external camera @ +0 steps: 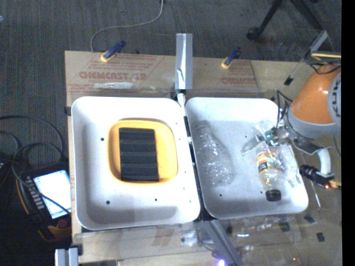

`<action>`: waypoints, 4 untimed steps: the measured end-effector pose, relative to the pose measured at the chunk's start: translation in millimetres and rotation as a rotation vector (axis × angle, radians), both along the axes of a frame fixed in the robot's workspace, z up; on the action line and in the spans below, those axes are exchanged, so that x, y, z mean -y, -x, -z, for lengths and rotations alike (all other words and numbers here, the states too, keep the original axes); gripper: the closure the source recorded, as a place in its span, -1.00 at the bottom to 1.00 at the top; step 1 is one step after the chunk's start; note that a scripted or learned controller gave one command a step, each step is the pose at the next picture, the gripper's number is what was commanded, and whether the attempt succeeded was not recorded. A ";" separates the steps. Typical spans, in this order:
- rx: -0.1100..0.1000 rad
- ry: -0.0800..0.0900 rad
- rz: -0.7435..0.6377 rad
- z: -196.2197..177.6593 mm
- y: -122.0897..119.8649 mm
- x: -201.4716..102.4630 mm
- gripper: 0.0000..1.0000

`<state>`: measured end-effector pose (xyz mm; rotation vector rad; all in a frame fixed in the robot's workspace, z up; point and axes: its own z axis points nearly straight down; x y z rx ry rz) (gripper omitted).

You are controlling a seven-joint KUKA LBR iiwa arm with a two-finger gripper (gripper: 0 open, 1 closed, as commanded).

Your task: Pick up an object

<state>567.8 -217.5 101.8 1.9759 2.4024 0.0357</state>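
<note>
Camera view showed the grey-and-orange arm (316, 101) reaching into the right white bin (233, 204) of 2, its jaws' state impossible to tell, beside a clear plastic bottle with a black cap (268, 168) whose slick, crinkled body could slip sideways.

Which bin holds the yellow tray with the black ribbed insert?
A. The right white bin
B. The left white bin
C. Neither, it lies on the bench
B: the yellow tray with the black ribbed insert lies flat inside the left white bin.
</note>
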 end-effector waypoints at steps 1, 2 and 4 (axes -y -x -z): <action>0.002 -0.003 -0.002 -8.8 -1.3 -2.2 1.00; -0.037 -0.001 -0.091 -93.1 -34.1 -79.0 1.00; -0.040 0.001 0.145 -110.9 -100.2 -85.9 1.00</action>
